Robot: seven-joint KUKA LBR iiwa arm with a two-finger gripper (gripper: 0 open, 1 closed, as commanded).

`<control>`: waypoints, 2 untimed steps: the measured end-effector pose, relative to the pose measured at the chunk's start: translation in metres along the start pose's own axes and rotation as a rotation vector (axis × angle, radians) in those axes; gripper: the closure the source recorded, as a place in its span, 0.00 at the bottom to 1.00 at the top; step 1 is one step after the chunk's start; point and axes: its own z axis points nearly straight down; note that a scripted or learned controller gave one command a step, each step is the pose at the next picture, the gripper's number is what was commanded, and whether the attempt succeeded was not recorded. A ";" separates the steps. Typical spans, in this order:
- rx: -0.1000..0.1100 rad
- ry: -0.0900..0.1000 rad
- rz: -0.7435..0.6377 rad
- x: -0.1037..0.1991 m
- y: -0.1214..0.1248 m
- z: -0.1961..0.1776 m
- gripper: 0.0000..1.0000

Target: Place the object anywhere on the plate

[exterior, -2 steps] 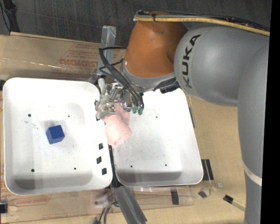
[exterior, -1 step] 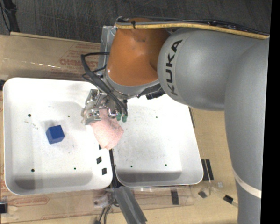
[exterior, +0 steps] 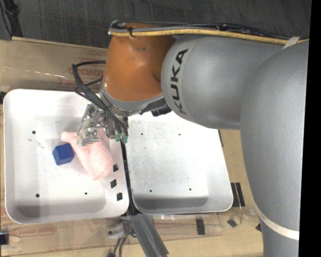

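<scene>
Arm (exterior: 227, 75) comes in from the right on my feed, big grey KUKA link across the top right, orange band (exterior: 134, 59) sitting over the gap between the two bins. End effector (exterior: 96, 128) hangs below the band, over the upper right part of the left bin (exterior: 20, 145). I can see metal fingers and some cabling there, but I cannot tell whether the fingers are apart or together; too cluttered and small.

Task thing as I read it: blue block (exterior: 63, 154), lying in the left bin near its middle, just left of and below the end effector. It touches or sits right against a pink plate (exterior: 94, 157), a pale flat shape lying in the same bin, running from under the end effector down toward the bin's right wall. Block looks to be at the plate's left edge; I cannot tell if it rests on the plate or just beside it. Nothing visibly between the fingers.

Right bin (exterior: 175, 163) sits just beside the left one, walls touching. Both rest on a brown cardboard-covered table (exterior: 40, 60). Black cable (exterior: 85, 83) loops from the wrist area.
</scene>
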 end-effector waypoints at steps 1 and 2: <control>0.000 -0.003 -0.002 0.011 0.051 -0.003 1.00; 0.000 -0.003 -0.002 0.011 0.050 -0.004 0.00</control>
